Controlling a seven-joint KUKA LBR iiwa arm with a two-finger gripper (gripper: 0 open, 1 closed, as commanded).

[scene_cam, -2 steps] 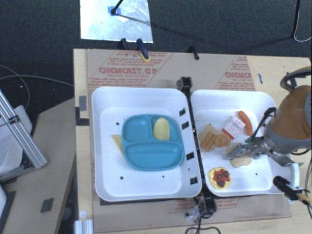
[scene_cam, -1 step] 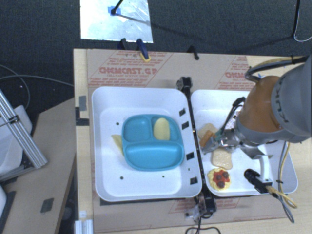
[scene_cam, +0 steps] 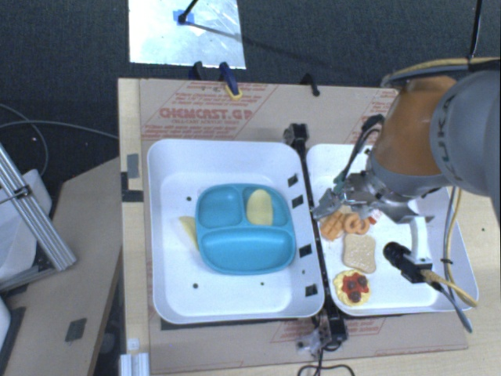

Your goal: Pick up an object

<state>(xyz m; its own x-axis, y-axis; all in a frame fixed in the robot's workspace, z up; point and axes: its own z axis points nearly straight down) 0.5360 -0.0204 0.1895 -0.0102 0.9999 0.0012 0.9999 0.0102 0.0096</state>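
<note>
**Task thing:** a cluster of orange snack pieces [scene_cam: 337, 225] lies in the right bin [scene_cam: 325, 159], just up-view of the bread slice [scene_cam: 359, 252] and close to its top edge.

**Gripper:** my gripper [scene_cam: 327, 204] hovers up-view and left of the bread slice, over the cluster's upper left end and near the wall between the two bins. Whether it is released or clenched I cannot tell.

**Arm:** my arm [scene_cam: 470, 131] comes in from up-view and right of the bread slice. The orange band [scene_cam: 411, 128] sits above the wrist, and the wrist slants down and leftward toward the cluster.

**Surroundings:** just down-view of the bread slice, slightly apart from it, lies a small round tart with red topping [scene_cam: 354, 286]. Well left of the bread slice is the left bin [scene_cam: 227, 159]. It holds a blue divided plate [scene_cam: 243, 245] with a pale yellow piece [scene_cam: 260, 207] in its upper right compartment. A yellow wedge [scene_cam: 188, 229] lies at the plate's left edge. Both bins rest on the desk [scene_cam: 203, 108].
</note>
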